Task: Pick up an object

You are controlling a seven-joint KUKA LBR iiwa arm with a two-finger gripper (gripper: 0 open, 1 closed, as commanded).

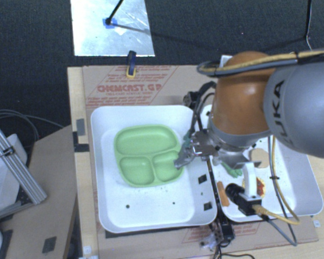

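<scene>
A green divided plate [144, 142] is seen lying flat in the left bin [150, 218], near its middle, and it is the only thing in that bin. The claw [183, 155] is placed low at the plate's right rim, over or against the edge of the lower right compartment; whether it is released or clenched cannot be told, and no lift of the plate is seen. The step in hand is judged to be the approach or the first grip at the rim. For the next move, the rim would have to be gripped firmly and the plate raised slowly, since a shallow, smooth edge may slip. A small orange piece [221, 193] and other bits lie in the right bin [307, 200], untouched.
</scene>
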